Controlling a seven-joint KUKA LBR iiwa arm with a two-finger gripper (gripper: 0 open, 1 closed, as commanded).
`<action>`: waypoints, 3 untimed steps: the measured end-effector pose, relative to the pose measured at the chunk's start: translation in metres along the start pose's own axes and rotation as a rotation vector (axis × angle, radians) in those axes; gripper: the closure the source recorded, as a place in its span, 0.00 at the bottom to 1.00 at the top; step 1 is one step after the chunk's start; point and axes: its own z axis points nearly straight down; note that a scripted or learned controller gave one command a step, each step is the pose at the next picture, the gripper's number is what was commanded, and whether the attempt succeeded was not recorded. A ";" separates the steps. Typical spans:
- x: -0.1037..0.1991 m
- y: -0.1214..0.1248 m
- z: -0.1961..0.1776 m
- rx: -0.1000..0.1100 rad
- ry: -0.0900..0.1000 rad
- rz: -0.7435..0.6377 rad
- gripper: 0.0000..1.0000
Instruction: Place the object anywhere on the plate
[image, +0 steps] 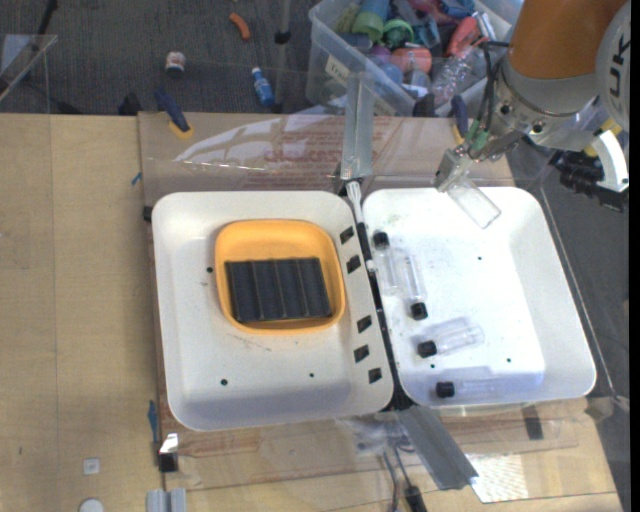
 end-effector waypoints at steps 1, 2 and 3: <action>0.007 0.004 -0.002 -0.001 0.000 -0.102 1.00; 0.006 0.004 -0.003 0.000 0.000 -0.109 1.00; 0.017 0.010 -0.028 -0.002 0.000 -0.280 1.00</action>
